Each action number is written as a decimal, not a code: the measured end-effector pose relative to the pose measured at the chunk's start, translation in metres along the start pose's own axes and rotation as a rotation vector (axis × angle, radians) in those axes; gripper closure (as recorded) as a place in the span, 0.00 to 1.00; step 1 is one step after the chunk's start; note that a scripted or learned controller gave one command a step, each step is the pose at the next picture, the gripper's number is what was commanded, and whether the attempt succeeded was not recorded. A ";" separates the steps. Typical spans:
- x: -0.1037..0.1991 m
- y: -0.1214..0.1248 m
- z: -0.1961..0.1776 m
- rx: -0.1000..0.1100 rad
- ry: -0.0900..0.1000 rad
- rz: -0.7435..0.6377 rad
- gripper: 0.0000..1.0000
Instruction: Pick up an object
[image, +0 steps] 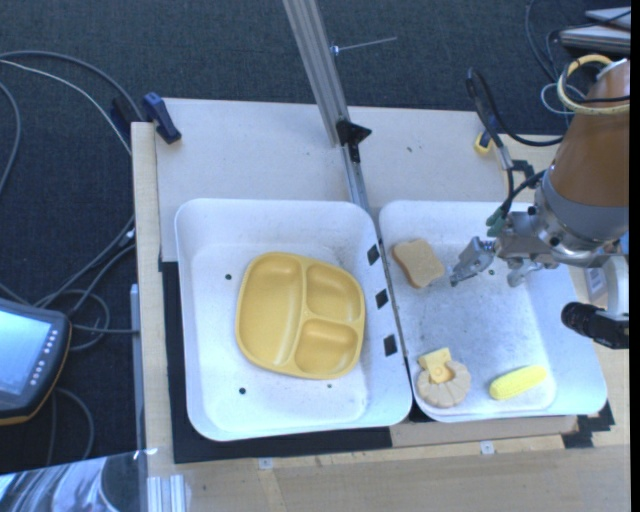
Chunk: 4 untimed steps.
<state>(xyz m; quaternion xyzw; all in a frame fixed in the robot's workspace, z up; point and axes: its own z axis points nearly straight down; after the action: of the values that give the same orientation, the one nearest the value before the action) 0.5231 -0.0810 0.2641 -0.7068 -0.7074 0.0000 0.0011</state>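
Robot gripper (470, 266) above right bin (560, 300), near bread slice (418, 263).
Finger state: cannot tell. Bread lies at nine o'clock; probably best to centre over it, then descend.

**Tabletop contents by position**

Tabletop (260, 150): carries two bins side by side, touching along their inner edges.
Left bin (200, 225): holds a compartment tray (300, 315) near its middle.
Right bin (570, 395): holds a bread slice (418, 263) at the far left, a toy pastry (443, 378) at the near left corner, and a corn cob (518, 381) to the right of the pastry.
Pincer (470, 262): above the right bin, just right of the bread slice.
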 end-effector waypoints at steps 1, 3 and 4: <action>0.000 0.000 0.000 -0.001 0.000 0.001 0.00; 0.002 0.006 0.099 0.006 0.001 0.000 0.00; -0.007 0.003 0.148 0.006 0.000 0.002 0.00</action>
<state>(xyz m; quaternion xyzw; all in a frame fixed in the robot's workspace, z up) 0.5262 -0.0877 0.1162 -0.7074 -0.7069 0.0020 0.0034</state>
